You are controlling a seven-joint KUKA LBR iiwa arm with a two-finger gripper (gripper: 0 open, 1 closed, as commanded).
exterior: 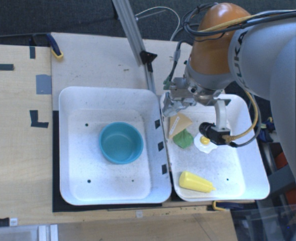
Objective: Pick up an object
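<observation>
Yellow piece: a yellow corn-like object lies nearest the camera, at the front of the right bin; its long axis runs roughly left to right, tilted slightly down toward the right; the blunt thick end faces left and the tapered end points right; it rests flat on the bin floor, apart from the other items

Fried egg toy: a small white piece with a yellow centre sits mid-bin, just beside the black fitting and amber hose hanging from the arm; whether they touch cannot be told

Green piece: a green lumpy object lies just left of the egg toy, near the wall between the bins; it touches or overlaps the lower edge of the wedge behind it

Tan wedge: a pale yellow cheese-like wedge lies behind the green piece; its narrow end points down and left toward the dividing wall; its far edge sits under the hand

Blue bowl: a blue bowl stands upright near the middle of the left bin, opening upward

Hand: the hand hangs at the far left corner of the right bin, right over the wedge's far edge; whether its fingers are apart or together cannot be told; nothing is visibly between them

Arm: grey with an orange band, reaching in from the right over the right bin's far side

Tabletop: light wood; a grey pole slants across its far part
</observation>
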